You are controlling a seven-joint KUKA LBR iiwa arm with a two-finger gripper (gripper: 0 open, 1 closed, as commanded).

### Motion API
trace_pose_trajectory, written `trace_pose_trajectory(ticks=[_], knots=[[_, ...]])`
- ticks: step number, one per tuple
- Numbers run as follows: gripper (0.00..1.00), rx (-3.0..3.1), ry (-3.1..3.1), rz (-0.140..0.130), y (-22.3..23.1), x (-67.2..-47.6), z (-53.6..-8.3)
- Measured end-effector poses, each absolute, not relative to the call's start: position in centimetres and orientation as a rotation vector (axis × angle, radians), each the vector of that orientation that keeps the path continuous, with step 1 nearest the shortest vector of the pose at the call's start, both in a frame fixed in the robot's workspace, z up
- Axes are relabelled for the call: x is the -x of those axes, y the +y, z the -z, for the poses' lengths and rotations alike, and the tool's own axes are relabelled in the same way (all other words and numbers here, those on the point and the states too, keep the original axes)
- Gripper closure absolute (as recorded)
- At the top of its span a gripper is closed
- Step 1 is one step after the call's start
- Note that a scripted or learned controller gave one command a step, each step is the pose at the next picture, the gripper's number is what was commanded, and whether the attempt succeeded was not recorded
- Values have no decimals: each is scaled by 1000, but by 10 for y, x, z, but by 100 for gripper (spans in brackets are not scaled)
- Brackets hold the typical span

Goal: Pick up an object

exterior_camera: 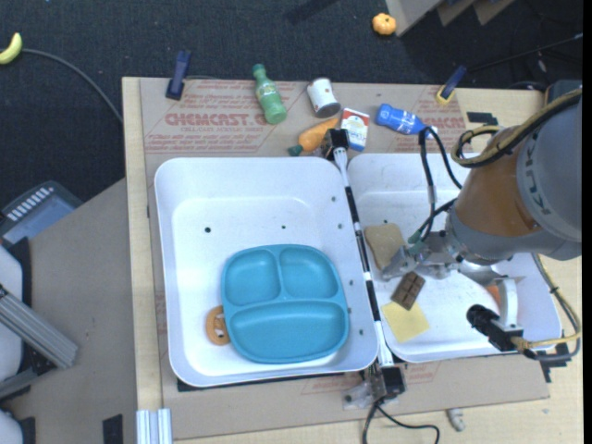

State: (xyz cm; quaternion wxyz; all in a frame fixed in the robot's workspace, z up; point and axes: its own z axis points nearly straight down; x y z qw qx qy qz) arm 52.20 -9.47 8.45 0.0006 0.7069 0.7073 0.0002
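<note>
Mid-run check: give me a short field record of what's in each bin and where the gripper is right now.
left bin: blue plate with three sections; small brown piece at the plate's left edge
right bin: tan flat piece, brown block, yellow square
gripper: over the right bin, just above the brown block
grasp: not confirmed from this view
behind bins: green bottle, white can, blue can
</note>
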Motion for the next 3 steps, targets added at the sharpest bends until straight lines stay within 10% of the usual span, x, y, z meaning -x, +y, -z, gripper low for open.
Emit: trace_pose_trajectory(ticks=[1,2,3], knots=[[0,-2224,2223,2,-104,-488,-84],[100,-2223,2221,1,-104,-488,-94],[100,-2221,2223,-1,-27,-510,-185]])
